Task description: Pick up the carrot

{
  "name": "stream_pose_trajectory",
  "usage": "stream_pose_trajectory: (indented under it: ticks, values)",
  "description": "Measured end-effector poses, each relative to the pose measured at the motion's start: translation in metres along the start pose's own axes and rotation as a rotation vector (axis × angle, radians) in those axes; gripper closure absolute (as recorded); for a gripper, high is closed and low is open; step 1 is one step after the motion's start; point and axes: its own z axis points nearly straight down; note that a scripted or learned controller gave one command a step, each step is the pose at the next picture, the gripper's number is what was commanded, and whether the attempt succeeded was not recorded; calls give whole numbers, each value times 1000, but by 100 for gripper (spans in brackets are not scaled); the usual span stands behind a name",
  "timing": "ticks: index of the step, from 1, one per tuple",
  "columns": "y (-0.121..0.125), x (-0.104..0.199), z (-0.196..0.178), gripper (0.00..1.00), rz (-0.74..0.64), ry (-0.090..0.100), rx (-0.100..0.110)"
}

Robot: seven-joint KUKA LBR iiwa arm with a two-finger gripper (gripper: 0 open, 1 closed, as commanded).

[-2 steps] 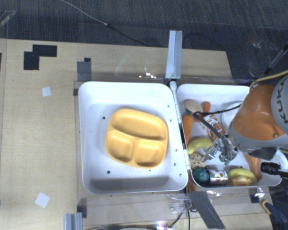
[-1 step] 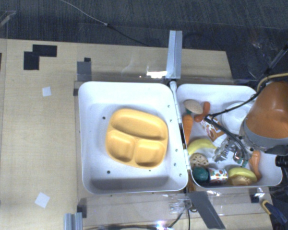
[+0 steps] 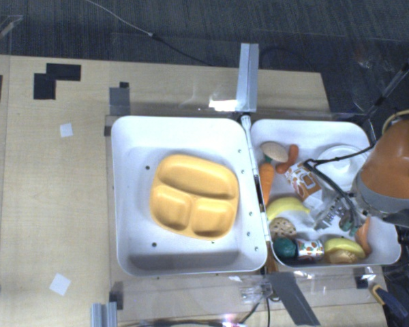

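- Your carrot (image 3: 266,179) lies at the right bin's (image 3: 385,254) left wall, long axis running near-to-far, narrow tip pointing near.
- Tool (image 3: 334,214) hovers right of the carrot; you cannot tell its state.

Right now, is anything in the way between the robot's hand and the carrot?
Yes. The gripper sits right of the carrot, and the banana and a small printed packet lie between them in the right bin.

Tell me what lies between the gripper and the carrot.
In the camera view, a banana and a brown-and-white packet lie in the right bin between the gripper and the carrot, which rests along the bin's left wall.
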Motion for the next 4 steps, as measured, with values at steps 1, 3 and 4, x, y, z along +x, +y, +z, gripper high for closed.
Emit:
stream_pose_trajectory:
  ticks: [1, 3, 4]
  values:
    - [45, 39, -5, 100, 472, 3, 1]
    - [41, 34, 6, 100, 340, -2, -2]
    - [44, 32, 6, 100, -61, -15, -5]
